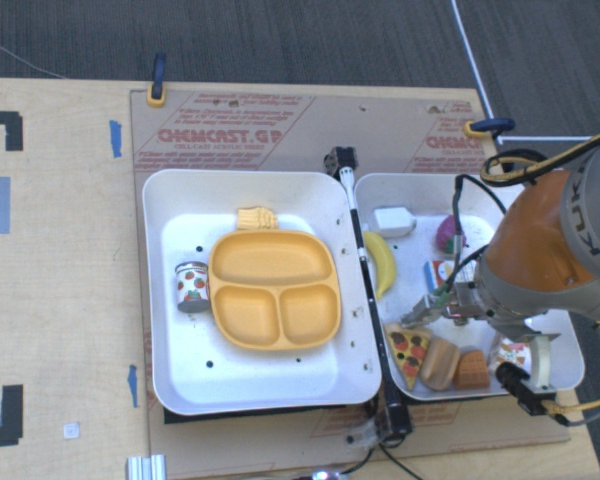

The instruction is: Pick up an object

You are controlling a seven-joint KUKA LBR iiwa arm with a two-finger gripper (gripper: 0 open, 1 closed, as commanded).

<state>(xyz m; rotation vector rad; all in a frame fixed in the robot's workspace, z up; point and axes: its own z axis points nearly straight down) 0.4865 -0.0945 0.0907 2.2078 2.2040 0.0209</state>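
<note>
My gripper (432,309) hangs low inside the right bin (570,368), under the grey and orange arm (540,248). Its tip sits just above a pizza slice (408,353) and two brown bread-like pieces (454,365) at the bin's front. A yellow banana (380,260) lies to its left along the bin wall. A white block (393,220) and a purple object (448,233) rest at the back. A small colourful carton (441,271) is partly hidden by the arm.
The left bin (170,358) holds a yellow divided plate (276,290), a small printed can (192,287) and a tan waffle-like piece (257,218). A black cable (520,163) loops over the arm. Clamps (158,78) hold the cardboard sheet.
</note>
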